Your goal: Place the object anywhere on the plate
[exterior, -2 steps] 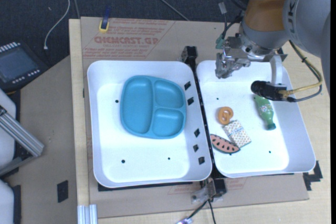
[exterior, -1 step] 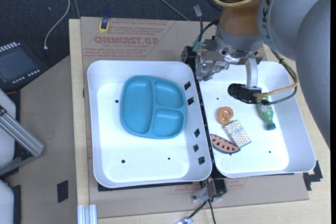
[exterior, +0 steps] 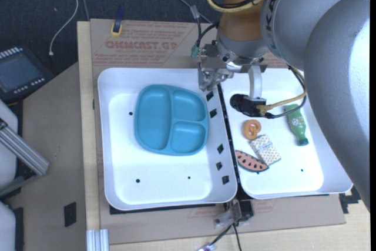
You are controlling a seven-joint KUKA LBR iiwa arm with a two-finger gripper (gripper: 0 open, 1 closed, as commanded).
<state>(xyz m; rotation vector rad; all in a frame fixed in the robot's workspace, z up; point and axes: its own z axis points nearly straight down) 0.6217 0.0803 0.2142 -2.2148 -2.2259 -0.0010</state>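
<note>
Camera view: gripper [exterior: 208, 84] hung over the bins' shared rim beside the blue divided plate [exterior: 171, 119]; its grip state could not be told. The pretzel [exterior: 252, 129] lay in the right bin [exterior: 305, 176], apparently light, stiff, best pinched across its ring.

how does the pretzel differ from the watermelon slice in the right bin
The pretzel is a small tan ring with holes through it; the watermelon slice is a longer flat wedge, red with a dark rind edge. The pretzel lies nearer the middle of the right bin, while the watermelon slice lies lower down, close to the bin's left wall. The pretzel looks clearly smaller. Both rest flat on the bin floor, apart from the claw.
</note>
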